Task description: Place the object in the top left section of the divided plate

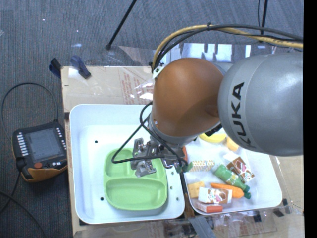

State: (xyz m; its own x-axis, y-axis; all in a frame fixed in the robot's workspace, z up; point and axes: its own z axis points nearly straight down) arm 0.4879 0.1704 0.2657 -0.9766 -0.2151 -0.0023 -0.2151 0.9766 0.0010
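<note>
A green divided plate (130, 195) lies in the left white bin (86, 133). It has a wide section at the front and two smaller ones at the back. My gripper (143, 163) hangs low over the plate's back half, near the ridge between the two small sections. It hides most of the back right section. The back left section (117, 163) is bare where it shows. I see no object at the gripper. The orange wrist band (185, 95) and grey arm (262, 103) cover the area above it.
The right bin (270, 182) holds a banana (214, 138), a green bottle (229, 175), a carrot (229, 191), a brown and white carton (240, 168), a yellow block (195, 188) and small boxes (215, 196). A black cable (128, 145) crosses the left bin. A pendant (42, 150) lies on the floor at left.
</note>
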